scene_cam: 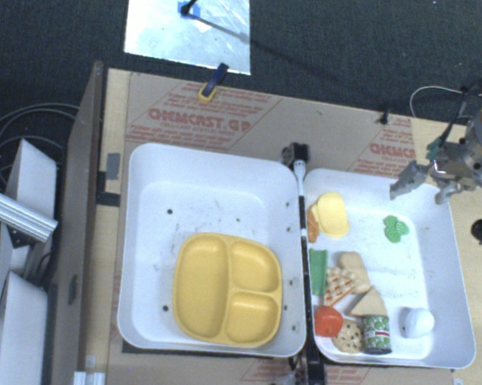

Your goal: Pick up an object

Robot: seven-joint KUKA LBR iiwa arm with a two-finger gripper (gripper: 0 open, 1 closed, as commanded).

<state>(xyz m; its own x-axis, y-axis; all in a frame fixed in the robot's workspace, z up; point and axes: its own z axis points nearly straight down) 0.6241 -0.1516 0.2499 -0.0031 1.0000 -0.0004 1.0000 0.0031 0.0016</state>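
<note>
My gripper [423, 187] hangs over the far right corner of the right bin [456, 283]. Its two fingers are spread open with nothing between them. Below and left of it lies a small green piece [395, 228]. A yellow lump [332, 214] and an orange piece [313, 225] sit at the bin's far left. Toward the near side are a green bar [316, 271], a pizza slice [340, 287], a tan wedge [370, 302], a red tomato [327, 320], a cookie [348, 336], a small can [376, 333] and a white ball [418, 321].
The left bin [163, 186] holds a yellow divided plate [229, 288]. A black clip [297, 155] sits where the two bins meet at the far side. Cables [4, 132] lie off the bench to the left.
</note>
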